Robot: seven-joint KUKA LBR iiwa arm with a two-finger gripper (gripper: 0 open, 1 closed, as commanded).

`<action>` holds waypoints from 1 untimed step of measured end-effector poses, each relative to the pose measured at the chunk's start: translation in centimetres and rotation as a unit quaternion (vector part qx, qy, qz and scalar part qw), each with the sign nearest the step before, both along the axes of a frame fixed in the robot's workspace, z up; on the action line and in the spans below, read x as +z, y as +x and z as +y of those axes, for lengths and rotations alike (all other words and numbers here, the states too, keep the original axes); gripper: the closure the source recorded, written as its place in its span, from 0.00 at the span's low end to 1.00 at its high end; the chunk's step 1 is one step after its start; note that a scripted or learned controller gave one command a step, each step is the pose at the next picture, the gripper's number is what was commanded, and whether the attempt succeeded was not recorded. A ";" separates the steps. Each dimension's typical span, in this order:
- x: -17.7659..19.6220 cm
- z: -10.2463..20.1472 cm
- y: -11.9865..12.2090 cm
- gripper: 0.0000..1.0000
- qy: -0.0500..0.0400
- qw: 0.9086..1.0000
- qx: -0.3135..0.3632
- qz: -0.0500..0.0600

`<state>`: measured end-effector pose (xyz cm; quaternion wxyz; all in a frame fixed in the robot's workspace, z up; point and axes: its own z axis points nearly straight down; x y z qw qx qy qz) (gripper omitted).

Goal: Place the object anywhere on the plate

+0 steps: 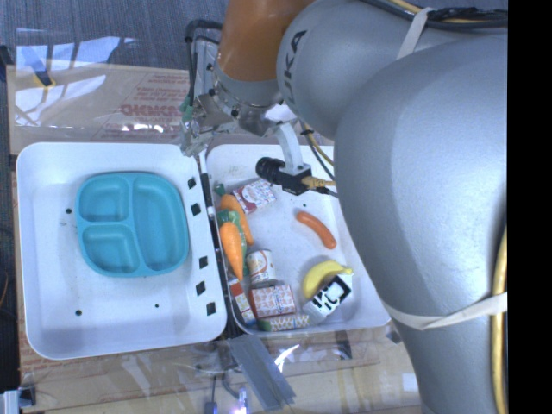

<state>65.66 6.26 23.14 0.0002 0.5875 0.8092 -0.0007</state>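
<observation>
Blue plate (132, 223), one; two carrots (234, 235); perhaps one banana (324, 275).

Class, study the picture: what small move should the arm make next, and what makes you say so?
Probably lower the gripper into the right bin toward a toy such as the carrot. The gripper sits high by the bins' divider, the toys all lie in the right bin, and the blue plate has nothing on it yet.

My arm (414, 145) is grey with an orange band (259, 24). Both bins (43, 317) are white. The plate (132, 222) is turquoise, the carrots (233, 244) orange, the sausage (316, 228) orange-red, the banana (323, 274) yellow.
</observation>
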 end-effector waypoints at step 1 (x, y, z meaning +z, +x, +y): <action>-4.2 -0.4 -2.8 1.00 0.000 0.997 0.082 0.002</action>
